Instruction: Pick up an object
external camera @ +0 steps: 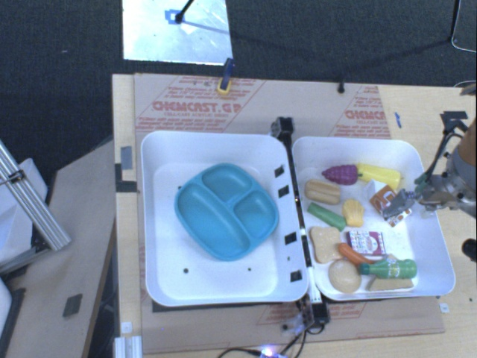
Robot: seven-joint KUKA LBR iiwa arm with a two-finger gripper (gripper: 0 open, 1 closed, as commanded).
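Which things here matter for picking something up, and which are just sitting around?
Matter for the job:
gripper
right bin
toy food in it: purple grapes, yellow corn, hot dog, carrot, green bottle

Just sitting around:
left bin
blue tray

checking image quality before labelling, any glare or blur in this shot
Camera view: strong glare on the shiny sheet at the top washes out its surface; the gripper over the right bin looks soft and blurry; the blue plate in the left bin is evenly lit and sharp.
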